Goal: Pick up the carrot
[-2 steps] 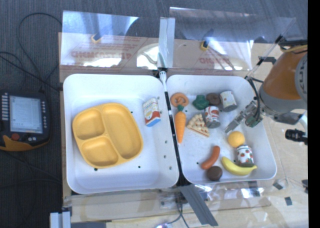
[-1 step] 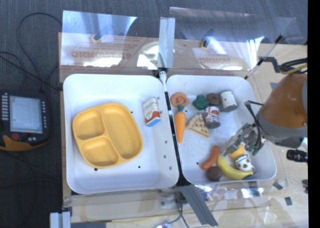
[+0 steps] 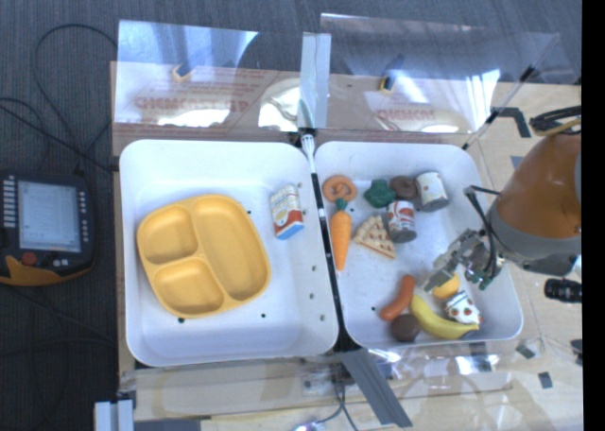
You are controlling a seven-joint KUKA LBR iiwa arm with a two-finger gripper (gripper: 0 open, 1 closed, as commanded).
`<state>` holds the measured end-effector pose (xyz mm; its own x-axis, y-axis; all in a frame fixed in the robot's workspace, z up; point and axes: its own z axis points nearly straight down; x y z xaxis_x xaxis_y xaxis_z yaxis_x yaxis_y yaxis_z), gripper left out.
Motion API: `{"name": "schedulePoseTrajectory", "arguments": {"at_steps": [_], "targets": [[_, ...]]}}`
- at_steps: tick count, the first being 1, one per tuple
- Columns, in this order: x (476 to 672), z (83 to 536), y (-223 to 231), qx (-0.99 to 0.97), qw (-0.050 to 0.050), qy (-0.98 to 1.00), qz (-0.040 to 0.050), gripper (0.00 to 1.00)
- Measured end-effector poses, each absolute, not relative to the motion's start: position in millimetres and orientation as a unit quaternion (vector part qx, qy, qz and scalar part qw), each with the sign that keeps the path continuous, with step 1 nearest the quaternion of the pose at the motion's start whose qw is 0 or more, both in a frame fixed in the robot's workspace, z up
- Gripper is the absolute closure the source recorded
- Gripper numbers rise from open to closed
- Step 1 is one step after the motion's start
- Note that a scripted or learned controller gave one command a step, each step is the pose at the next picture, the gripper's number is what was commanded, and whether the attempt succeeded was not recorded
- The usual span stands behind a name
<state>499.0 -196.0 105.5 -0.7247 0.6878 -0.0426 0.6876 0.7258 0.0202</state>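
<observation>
Jaws (image 3: 460,264) spread open, holding nothing, well right of the carrot (image 3: 339,238); no label legible

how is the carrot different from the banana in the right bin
The carrot is orange with a green top, while the banana is yellow. The carrot lies straight along the bin's left wall, pointing toward the camera; the banana curves in the near right corner. The carrot lies apart from the arm, while the banana sits just below the gripper. Both are toy foods in the right bin.
</observation>
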Motion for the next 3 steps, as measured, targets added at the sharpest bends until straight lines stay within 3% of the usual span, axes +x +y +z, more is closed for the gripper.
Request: {"name": "schedulePoseTrajectory", "arguments": {"at_steps": [1,2,3], "targets": [[493.0,147.5,-143.5,0.513,0.0,0.858,0.0,1.0],[519.1,184.2,-46.0,0.513,0.0,0.858,0.0006,1.0],[540.4,182.4,44.5,0.553,-0.001,0.833,-0.001,1.0]]}}
